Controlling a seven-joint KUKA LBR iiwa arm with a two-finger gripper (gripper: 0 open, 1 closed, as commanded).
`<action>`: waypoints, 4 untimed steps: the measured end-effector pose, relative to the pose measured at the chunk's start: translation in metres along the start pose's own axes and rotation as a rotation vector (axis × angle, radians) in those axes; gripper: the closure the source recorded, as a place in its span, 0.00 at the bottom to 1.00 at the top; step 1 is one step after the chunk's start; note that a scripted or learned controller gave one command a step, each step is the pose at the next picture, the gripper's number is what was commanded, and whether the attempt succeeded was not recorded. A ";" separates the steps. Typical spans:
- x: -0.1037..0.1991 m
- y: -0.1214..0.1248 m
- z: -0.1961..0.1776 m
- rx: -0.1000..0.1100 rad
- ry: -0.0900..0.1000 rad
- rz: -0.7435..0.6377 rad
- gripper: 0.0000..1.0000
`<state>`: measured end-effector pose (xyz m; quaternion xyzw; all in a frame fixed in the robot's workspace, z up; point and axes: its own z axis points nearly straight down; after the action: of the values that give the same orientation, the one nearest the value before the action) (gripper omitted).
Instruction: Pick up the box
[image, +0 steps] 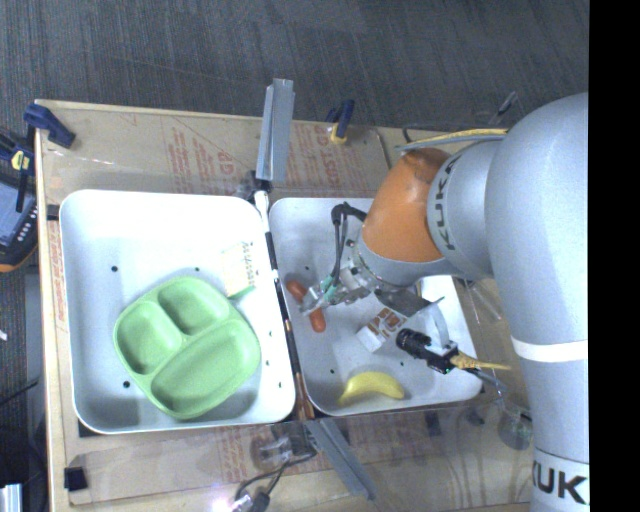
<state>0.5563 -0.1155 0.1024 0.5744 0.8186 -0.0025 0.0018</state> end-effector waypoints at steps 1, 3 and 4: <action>0.091 0.009 -0.134 -0.001 0.006 0.292 1.00; 0.137 -0.034 -0.261 -0.006 0.004 -0.277 1.00; 0.204 -0.010 -0.242 0.002 0.007 -0.002 1.00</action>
<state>0.4777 0.0742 0.3428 0.5734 0.8192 -0.0016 -0.0017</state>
